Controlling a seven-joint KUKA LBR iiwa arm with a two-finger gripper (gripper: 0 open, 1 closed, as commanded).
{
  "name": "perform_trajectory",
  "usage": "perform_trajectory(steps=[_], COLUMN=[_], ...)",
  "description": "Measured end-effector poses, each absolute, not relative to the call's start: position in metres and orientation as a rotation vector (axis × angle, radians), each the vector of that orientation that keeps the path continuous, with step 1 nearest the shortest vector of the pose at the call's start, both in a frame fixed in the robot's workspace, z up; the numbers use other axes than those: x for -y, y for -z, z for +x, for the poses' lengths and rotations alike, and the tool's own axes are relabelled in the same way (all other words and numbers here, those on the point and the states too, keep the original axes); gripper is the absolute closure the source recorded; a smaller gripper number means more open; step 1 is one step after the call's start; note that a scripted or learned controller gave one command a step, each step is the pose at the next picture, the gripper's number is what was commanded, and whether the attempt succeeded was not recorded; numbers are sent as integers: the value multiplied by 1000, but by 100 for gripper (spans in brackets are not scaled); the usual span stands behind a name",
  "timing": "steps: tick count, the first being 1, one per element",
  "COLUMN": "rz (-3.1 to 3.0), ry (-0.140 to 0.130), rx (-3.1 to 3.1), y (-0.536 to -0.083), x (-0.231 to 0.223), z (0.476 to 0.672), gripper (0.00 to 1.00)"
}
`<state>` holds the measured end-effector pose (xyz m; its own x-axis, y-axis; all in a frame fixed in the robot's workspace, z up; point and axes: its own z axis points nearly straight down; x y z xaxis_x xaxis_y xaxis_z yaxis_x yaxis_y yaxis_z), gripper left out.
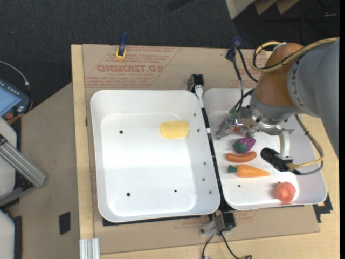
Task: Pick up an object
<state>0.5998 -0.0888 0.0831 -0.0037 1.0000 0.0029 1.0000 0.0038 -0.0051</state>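
from the camera above the worktop, i see two white bins side by side. the left bin (108, 161) carries one pale yellow lump (174, 129), alone near its upper middle. the right bin (307, 196) carries the rest: a purple veg (245, 143), a sausage (240, 156) just below it, a carrot (252, 171) below that, and a tomato (285, 191) near the lower right corner.

my jaws (233, 124) hang over the upper part of the right bin, just above and left of the purple veg. two thin metal fingers (223, 129) show there, angled apart, so i read them as spread with nothing between them. my arm (280, 85) comes in from the right and hides the bin's upper right part.

the purple veg is nearest, so i judge it my pick. it looks like a small toy piece: light, stiff, smooth and rounded, so likely to slip or roll if i pinch off-centre. it sits close to the sausage, perhaps touching it; i cannot tell. i would close across its widest middle, fingers on its left and right flanks, to keep clear of the sausage below.
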Motion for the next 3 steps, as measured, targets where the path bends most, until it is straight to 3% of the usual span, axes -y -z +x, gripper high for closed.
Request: perform_trajectory(steps=[1, 2, 3], rz=[-2222, -2234, -2214], ry=[1, 3, 9], rx=[2220, 2221, 2233], y=[-95, -183, -221], x=[92, 145, 57], z=[601, 553, 556], gripper=[100, 100, 100])
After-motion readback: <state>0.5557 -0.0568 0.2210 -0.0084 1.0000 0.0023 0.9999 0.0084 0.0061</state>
